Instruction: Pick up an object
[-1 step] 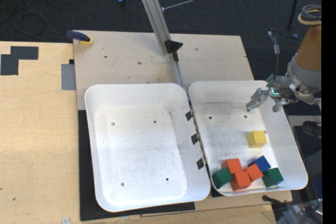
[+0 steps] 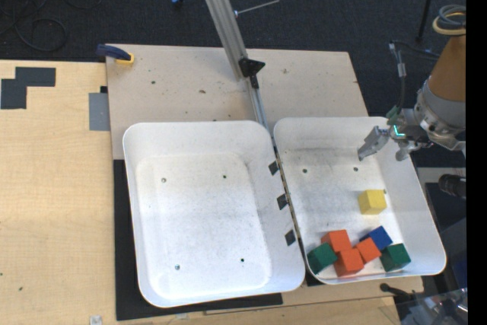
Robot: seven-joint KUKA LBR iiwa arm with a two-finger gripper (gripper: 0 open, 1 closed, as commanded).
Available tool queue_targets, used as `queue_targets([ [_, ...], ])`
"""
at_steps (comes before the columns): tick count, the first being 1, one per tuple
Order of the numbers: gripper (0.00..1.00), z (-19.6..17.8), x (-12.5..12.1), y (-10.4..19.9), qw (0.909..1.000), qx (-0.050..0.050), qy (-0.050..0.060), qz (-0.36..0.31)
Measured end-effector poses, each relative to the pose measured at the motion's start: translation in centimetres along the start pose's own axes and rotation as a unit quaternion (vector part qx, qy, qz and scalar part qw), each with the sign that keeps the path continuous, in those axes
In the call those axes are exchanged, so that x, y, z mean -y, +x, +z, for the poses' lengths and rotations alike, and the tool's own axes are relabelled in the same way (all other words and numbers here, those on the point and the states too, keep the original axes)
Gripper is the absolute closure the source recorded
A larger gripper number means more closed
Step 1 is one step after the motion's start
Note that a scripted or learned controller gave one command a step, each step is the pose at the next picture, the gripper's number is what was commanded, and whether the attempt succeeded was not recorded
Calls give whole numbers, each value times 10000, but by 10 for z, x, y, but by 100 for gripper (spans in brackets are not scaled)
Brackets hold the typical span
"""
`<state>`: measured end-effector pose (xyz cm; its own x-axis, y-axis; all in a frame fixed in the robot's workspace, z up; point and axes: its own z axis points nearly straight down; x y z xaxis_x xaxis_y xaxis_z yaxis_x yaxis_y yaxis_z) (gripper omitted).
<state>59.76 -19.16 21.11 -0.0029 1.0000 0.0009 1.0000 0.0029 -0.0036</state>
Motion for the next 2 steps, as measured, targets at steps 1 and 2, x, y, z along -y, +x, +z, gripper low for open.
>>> queue_targets([
  [1,0,57,4,-9,10000,-5,26,18],
  [2,0,120,12,-8,10000,-10,27,16],
])
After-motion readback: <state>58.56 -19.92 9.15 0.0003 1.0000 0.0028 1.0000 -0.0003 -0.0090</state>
